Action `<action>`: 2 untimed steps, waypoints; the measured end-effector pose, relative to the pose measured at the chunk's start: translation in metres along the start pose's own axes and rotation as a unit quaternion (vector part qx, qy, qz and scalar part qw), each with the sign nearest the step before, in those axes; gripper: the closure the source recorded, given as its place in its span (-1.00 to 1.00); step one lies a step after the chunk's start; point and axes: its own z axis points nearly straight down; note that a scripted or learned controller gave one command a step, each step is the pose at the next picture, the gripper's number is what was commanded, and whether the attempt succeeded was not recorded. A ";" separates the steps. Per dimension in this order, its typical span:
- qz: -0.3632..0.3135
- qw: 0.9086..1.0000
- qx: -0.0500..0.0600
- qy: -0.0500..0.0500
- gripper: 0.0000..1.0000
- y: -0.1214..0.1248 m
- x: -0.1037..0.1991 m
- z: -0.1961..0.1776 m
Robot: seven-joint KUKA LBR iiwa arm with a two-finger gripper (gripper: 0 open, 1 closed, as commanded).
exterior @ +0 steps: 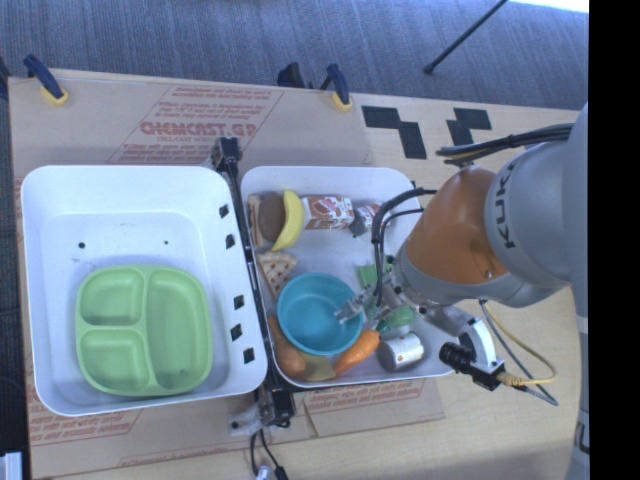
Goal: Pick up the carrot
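Carrot (358,352) lay at right bin (330,176) front edge, wedged between blue bowl (317,313) and metal can (402,352). Gripper (366,306) hovered just above; finger state could not be determined, possibly hidden behind wrist.

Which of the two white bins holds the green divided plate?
The left bin holds the green plate; the right bin holds the blue bowl, carrot and banana.

One fixed camera hangs above the counter (400,133), looking down at a slant from moderate height. It takes in both white bins (40,268) side by side, with the arm (520,228) entering from the right.
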 end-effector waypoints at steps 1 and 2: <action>0.307 0.952 0.014 0.012 1.00 0.010 0.040 -0.056; 0.459 0.888 0.007 -0.001 1.00 0.036 0.097 -0.087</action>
